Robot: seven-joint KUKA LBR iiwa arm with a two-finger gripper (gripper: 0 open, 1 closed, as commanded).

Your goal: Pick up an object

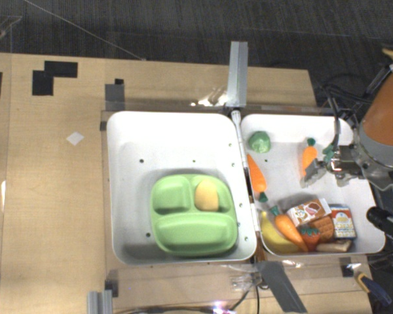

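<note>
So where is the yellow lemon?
The lemon sits in the upper right compartment of the green tray, inside the left bin in the camera view.

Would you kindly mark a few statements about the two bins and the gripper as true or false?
1. The green divided plastic tray lies in the left white bin. True.
2. A yellow rounded toy fruit sits in the tray's large bottom compartment. False: it sits in the upper right compartment.
3. The two-finger gripper is over the right white bin, close to a small orange toy carrot. True.
4. The green round toy vegetable lies in the left bin. False: it lies in the right bin, near the divider.
5. A yellow toy banana lies in the right bin's near part. True.
</note>
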